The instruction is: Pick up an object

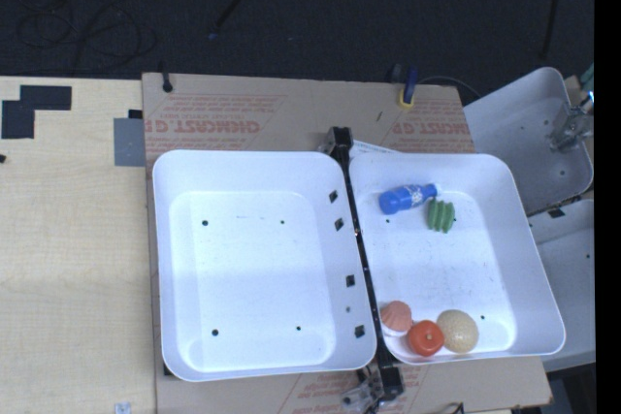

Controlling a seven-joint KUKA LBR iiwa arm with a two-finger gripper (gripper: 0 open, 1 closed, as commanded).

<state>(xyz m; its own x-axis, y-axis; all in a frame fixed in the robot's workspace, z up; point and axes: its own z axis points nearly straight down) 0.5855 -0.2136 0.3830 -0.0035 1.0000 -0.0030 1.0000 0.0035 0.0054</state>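
The right bin holds several small objects. A blue bottle lies on its side near the far wall, and a green ribbed item sits just right of it. Three things cluster in the near left corner: a pale pink round piece, a red round piece and a beige ball, each touching its neighbour. A grey part of the arm hangs at the right edge, beyond the bin's far right corner and away from all the objects.
The left bin stands beside the right one, and a black clip strip joins them. Both rest on a cardboard sheet on the wooden bench. A blue and yellow clamp sits at the cardboard's far edge.
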